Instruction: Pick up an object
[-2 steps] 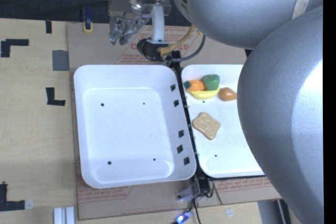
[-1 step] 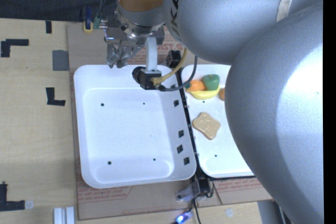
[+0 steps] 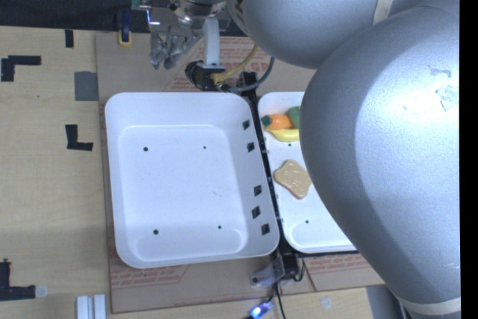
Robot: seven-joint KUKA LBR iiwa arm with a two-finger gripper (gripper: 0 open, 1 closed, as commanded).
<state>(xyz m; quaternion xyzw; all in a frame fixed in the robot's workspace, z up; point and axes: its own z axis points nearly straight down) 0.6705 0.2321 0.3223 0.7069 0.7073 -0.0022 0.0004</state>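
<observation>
My gripper hangs above the bench just beyond the far edge of the left bin, with nothing visible between its fingers. In the right bin lie a tan flat piece, a yellow piece, an orange piece and a green piece. The grey arm covers most of the right bin.
The bins stand side by side on a cardboard sheet on the wooden bench. Black clips line the wall between them. Black tape marks lie on the bench at the left.
</observation>
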